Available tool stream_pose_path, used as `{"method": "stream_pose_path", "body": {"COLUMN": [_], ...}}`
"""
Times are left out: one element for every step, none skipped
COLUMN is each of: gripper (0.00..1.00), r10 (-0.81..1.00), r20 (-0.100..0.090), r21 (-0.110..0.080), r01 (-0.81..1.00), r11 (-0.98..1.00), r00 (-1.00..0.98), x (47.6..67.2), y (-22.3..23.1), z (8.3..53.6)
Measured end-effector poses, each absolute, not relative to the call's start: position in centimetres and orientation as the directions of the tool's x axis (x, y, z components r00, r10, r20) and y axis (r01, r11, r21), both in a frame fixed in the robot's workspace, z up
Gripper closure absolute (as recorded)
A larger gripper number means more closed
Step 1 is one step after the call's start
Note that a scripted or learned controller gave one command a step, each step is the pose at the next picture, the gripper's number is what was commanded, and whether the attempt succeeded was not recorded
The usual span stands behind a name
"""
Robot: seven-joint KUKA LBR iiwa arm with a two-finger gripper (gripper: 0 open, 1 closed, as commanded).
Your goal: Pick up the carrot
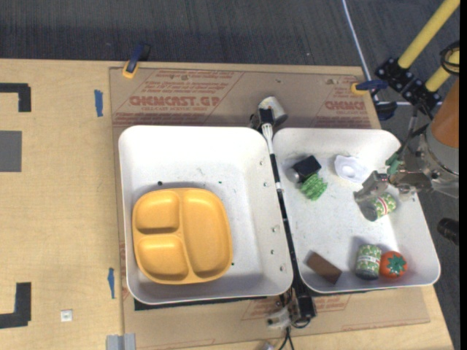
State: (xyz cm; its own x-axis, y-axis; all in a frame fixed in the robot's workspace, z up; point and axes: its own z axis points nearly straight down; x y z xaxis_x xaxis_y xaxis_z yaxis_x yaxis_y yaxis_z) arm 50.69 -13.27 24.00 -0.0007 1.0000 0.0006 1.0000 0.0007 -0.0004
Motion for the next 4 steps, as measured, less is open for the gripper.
{"method": "stream_pose_path", "body": {"gripper": [0.00, 1.00, 1.00, 1.00], "r10": [0.985, 0.985, 0.917, 0.973], "r20": [0.000, 0.000, 0.000, -0.001], "r21": [-0.001, 0.001, -0.001, 0.001], "r01": [0.985, 0.985, 0.917, 0.973], "r11": [-0.171, -0.173, -0.398, -0.230], "r00": [0.171, 0.173, 0.398, 0.230], "x": [47.9, 47.9, 47.9, 48.0], "y": [-10.1, -10.1, -1.4, -6.8], "z": [10.2, 11.2, 18.4, 21.7]}}
